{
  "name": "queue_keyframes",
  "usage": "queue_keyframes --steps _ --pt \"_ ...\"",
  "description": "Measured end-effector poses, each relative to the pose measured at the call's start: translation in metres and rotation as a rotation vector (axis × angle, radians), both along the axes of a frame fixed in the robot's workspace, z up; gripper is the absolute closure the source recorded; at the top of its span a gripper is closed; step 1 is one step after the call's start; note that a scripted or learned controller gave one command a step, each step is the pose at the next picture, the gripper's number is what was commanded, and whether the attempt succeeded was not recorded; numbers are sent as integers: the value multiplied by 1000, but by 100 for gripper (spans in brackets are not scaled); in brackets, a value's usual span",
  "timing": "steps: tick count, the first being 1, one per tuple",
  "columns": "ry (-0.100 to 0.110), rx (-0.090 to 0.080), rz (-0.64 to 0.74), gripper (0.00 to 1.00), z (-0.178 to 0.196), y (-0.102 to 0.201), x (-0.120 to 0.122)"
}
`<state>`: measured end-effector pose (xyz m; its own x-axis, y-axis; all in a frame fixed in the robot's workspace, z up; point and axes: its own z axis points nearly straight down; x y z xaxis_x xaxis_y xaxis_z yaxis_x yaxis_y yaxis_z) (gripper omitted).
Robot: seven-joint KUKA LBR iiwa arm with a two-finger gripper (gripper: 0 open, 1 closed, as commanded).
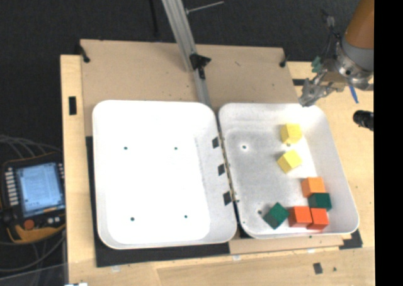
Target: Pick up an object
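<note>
orange blocks [309,216], green block [275,215] touching; pincer [310,94] above bin rim [327,121]

The arm [360,23] reaches in at the far right corner of the surface, its orange band uppermost and the grey wrist [352,64] below it. The claw [310,96] hangs down and leftward from the wrist, near the surface's far edge.

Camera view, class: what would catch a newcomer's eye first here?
The small coloured cubes in the right white bin: two yellow cubes near its middle, orange cubes and dark green cubes clustered at its near end. Next, the grey arm's gripper hanging above that bin's far right corner.
</note>
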<state>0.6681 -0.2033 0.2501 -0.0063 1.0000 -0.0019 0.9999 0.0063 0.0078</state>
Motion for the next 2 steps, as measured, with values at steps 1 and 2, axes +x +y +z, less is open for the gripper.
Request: queue_keyframes --steps 1,2 --pt "1 0 0 100 41 -1 1" --pt "9 1 -2 100 30 38 -31"
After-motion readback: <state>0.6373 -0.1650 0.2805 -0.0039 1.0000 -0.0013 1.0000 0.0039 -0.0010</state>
